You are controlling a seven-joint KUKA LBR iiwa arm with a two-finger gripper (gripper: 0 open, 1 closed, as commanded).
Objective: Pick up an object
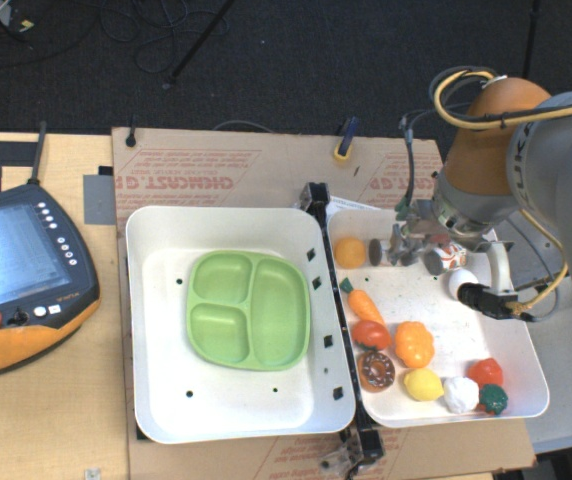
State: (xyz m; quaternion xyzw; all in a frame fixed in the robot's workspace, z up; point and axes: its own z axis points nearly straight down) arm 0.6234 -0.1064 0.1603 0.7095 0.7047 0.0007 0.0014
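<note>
1. Progress: no object is seen held. The gripper [402, 250] is positioned low over the back of the right bin [536, 368]; a pick is judged still to be made.
2. Fingers: they appear slightly apart, with nothing visible between them.
3. Nearest candidate: an orange ball [349, 252] is located just beside the gripper, at the bin's back left corner. It is small, round and smooth.
4. Other candidates: a carrot [364, 303], a tomato [370, 333], a donut [376, 370] and a lemon [423, 384] are spread toward the front.
5. The left bin [156, 268] holds a green tray [248, 310].
</note>
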